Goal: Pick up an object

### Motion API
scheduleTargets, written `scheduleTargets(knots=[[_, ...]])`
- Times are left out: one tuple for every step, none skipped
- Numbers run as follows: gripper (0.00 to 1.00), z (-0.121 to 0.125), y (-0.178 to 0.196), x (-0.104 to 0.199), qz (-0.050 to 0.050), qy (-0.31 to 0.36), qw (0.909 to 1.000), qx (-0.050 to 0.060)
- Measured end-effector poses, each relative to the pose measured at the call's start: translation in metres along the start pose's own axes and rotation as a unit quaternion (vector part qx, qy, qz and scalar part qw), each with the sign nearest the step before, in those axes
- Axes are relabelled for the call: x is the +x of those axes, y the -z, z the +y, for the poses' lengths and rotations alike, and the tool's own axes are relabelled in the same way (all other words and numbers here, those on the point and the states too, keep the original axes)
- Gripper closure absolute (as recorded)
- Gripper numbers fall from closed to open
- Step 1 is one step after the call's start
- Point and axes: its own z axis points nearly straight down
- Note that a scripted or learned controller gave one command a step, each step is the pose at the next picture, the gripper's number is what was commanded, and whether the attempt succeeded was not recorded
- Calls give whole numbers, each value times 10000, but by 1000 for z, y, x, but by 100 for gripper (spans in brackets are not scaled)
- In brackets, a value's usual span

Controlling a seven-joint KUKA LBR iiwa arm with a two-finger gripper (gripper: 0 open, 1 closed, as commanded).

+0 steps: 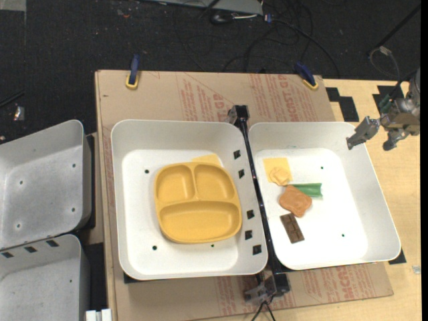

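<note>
In the right bin (pixel 354 199) lie a pale yellow piece (pixel 277 170), a green piece (pixel 310 190), an orange-brown lump (pixel 295 201) and a dark brown bar (pixel 291 228), all close together in its left half. My gripper (pixel 376 134) hovers at the bin's far right corner, above the rim, well to the right of those pieces. Its two fingers stand apart with nothing between them.
The left bin (pixel 134 179) bears a yellow divided tray (pixel 198 202) with a pale yellow piece (pixel 208 159) tucked behind it. Both bins sit on a cardboard sheet (pixel 174 92). Grey metal panels (pixel 40 179) lie at the left.
</note>
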Motion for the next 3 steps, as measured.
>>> scheduleTargets(knots=[[0, 2, 7, 1, -13, 16, 10000, -54], [0, 5, -37, 2, -8, 11, 10000, -34], [0, 1, -81, 0, -8, 5, 10000, -39]])
